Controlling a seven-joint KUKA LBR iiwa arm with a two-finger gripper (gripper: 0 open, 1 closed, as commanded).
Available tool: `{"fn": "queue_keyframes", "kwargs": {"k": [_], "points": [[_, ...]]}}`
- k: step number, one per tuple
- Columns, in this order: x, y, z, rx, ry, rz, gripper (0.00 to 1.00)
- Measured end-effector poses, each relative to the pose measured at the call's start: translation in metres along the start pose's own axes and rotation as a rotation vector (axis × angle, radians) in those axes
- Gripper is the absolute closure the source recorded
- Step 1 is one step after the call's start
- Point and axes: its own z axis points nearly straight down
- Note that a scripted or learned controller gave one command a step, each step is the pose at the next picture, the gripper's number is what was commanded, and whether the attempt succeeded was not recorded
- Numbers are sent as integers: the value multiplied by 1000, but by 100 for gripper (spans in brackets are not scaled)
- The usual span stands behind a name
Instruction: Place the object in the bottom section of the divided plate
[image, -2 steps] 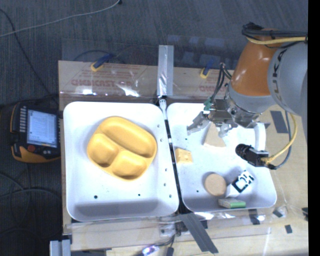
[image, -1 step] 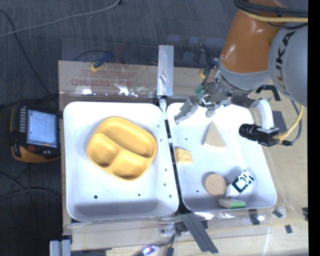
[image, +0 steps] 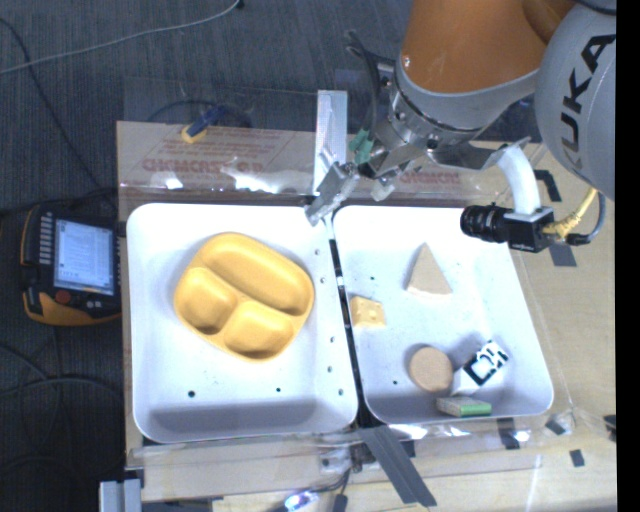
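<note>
Overhead, the gripper (image: 340, 190) hung above the far rims where both bins met; whether it was released or clenched could not be told, and nothing showed in its grasp. Arm: grey with an orange band (image: 470, 45), entering from the right. Left bin (image: 160, 400): one yellow divided plate (image: 243, 293), three sections, all bare. Right bin (image: 530, 330): tan triangular wedge (image: 429, 272) toward the far side; yellow cheese-like block (image: 366, 313) against the left wall; round tan disc (image: 431, 368); black-and-white cube (image: 485, 362) just beside that disc; green flat bar (image: 464, 406) at the near wall. Handheld control pendant (image: 72, 265) lay left of the bench.
</note>
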Motion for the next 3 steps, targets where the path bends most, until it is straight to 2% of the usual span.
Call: {"fn": "queue_keyframes", "kwargs": {"k": [1,2,3], "points": [[15,-13,-14,-1,1,77,0],[79,50,-13,2,1,40,0],[118,41,37,3,2,-117,0]]}}
